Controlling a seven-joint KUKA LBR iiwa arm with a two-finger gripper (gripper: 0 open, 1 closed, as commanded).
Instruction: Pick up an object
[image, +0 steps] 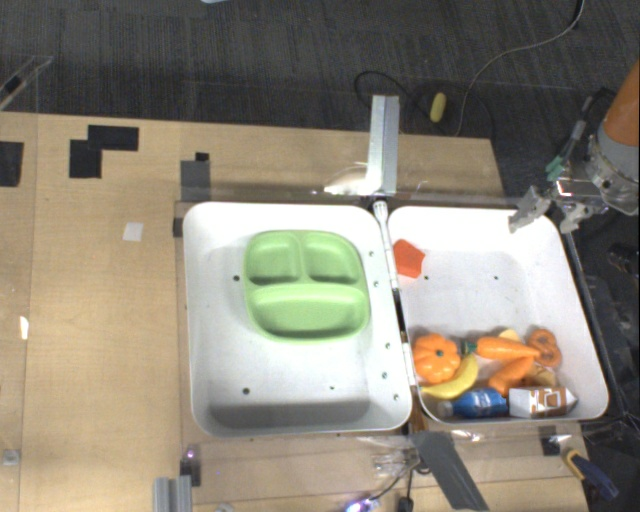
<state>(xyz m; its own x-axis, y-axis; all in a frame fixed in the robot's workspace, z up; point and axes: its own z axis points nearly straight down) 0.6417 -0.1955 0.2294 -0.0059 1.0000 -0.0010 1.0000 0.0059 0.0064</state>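
Note:
My gripper (548, 214) hangs over the far right corner of the right bin (480, 290), its fingers spread apart with nothing between them. A pile of toy food lies along that bin's near edge: an orange pumpkin (436, 358), a yellow banana (455, 380), carrots (505, 349), a brown pretzel (544, 344), a blue bottle (478, 404) and a white carton (541, 402). An orange-red block (408, 258) sits alone by the bin's far left wall. All of these lie well away from the gripper.
The left bin (215, 300) holds a green divided plate (304, 282). A metal post (384, 145) stands behind the divider between the bins. A yellow item (437, 105) and cables lie on the dark floor beyond.

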